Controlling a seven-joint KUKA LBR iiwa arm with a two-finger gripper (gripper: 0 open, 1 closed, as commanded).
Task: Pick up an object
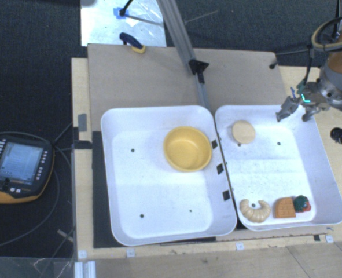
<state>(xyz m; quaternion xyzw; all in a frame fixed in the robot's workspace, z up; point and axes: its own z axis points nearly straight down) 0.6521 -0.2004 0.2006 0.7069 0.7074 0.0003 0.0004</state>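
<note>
From my remote station, the bench reads left to right: a teach pendant [15, 168] rests on the dark floor mat, well apart from the work. The left bin [124, 213] holds one yellow bowl [187, 148], upright, near its inner wall. In the right bin [324, 184], a round tan disc, perhaps a cookie or bun [243, 132], lies alone near the far end; along the near wall sit a pale croissant-shaped toy [255, 211], an orange block [285, 208] just beside it, and a small red-and-green piece [301, 203] touching the block, too small for me to name. The gripper [296, 110] hovers over the far right rim of that bin, its two fingers spread apart with nothing between them, the grey arm [338, 68] reaching in from the right.

I judge the tan disc the sensible target: nearest to the gripper and free of neighbours. To do it well, I would shift left until the fingers straddle the disc evenly, descend straight, and close only once low enough to catch its sides; it looks flat, so a shallow grasp could slip off. The crowded trio at the near wall invites a fouled grip.
</note>
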